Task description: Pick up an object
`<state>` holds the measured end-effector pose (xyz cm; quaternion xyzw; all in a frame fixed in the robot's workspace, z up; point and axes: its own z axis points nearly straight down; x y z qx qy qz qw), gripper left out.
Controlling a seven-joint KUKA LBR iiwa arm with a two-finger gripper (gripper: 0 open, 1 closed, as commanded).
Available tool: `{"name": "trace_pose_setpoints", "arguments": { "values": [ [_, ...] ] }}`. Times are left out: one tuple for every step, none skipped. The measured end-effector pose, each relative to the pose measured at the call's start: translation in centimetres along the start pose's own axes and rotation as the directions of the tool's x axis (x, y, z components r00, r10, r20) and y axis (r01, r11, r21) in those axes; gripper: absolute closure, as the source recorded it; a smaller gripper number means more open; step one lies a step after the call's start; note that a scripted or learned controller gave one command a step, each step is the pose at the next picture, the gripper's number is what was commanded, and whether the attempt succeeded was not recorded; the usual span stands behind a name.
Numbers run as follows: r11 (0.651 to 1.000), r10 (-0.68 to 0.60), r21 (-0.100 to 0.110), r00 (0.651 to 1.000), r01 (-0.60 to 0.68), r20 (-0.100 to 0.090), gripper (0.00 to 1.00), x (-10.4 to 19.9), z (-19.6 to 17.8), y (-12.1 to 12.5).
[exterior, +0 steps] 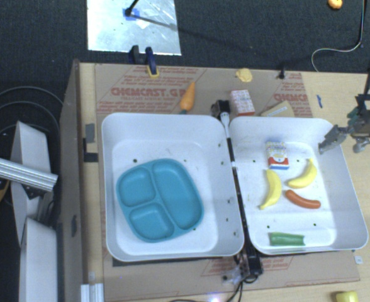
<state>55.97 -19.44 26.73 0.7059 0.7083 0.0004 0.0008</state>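
Over the right bin's [345, 168] far right rim, the gripper [343, 137] is hovering with nothing visibly held, so it should be descending squarely over one isolated item, such as the green piece [286, 238] lying near the front edge.

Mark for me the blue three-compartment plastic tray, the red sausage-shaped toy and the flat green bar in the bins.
Blue three-compartment plastic tray [172, 187]: camera view, floor of its large right compartment.
Red sausage-shaped toy [302, 199]: camera view, middle of its length.
Flat green bar [286, 238]: camera view, centre of its top face.
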Motion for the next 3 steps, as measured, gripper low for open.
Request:
{"name": "trace_pose_setpoints", "arguments": {
  "values": [
    [1.0,-0.005,0.013,1.0,0.005,-0.007,0.0,5.8,13.9,-2.3],
    [1.0,-0.004,0.004,1.0,0.004,-0.003,0.0,10.1,18.5,-2.4],
    [1.0,0.001,-0.001,1.0,-0.001,-0.001,1.0,9.9,17.2,-2.3]
  ]
}}
